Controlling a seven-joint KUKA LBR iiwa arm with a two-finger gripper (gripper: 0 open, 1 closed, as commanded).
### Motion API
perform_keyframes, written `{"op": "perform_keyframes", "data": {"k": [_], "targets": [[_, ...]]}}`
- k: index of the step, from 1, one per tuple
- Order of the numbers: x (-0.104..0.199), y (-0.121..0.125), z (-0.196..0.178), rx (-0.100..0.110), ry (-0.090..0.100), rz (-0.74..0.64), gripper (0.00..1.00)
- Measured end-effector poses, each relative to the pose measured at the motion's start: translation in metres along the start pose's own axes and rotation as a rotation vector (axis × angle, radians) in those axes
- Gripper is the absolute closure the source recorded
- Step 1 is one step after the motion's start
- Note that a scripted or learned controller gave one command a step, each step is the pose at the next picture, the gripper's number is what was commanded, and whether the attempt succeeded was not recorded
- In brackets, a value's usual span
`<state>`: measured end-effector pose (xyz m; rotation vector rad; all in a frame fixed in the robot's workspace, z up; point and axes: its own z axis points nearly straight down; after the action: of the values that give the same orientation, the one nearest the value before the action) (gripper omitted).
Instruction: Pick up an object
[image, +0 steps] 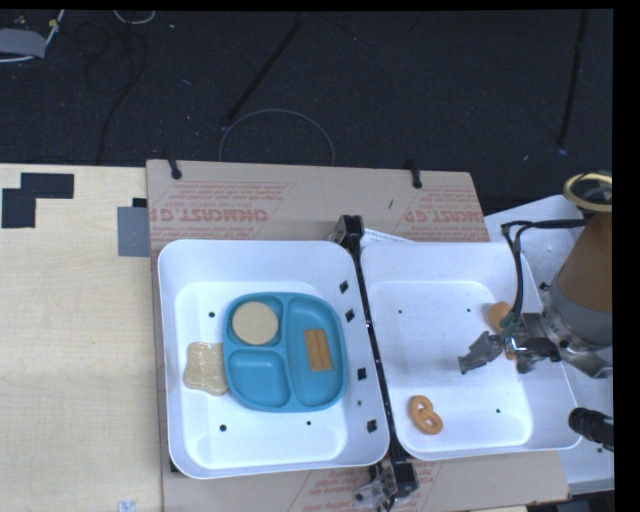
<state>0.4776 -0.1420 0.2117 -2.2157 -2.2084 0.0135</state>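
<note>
My gripper (503, 356) hangs over the right side of the right bin (450, 300), its two dark fingers spread apart and nothing between them. A small orange piece (497, 315) lies just behind the gripper, near the bin's right wall. A pretzel-shaped item (425, 413) rests on the bin floor to the front left of the gripper, well apart from it.
The left bin (190, 290) holds a blue divided tray (285, 385) with a round biscuit (254, 323) and a rectangular cracker (318, 349). A pale beige piece (205, 368) lies beside the tray's left edge. A black divider (365, 340) runs between the bins.
</note>
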Motion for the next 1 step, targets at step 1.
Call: {"op": "perform_keyframes", "data": {"k": [1], "targets": [[-0.0002,0.0024,-0.0053,-0.011,-0.002,-0.002,0.0]]}}
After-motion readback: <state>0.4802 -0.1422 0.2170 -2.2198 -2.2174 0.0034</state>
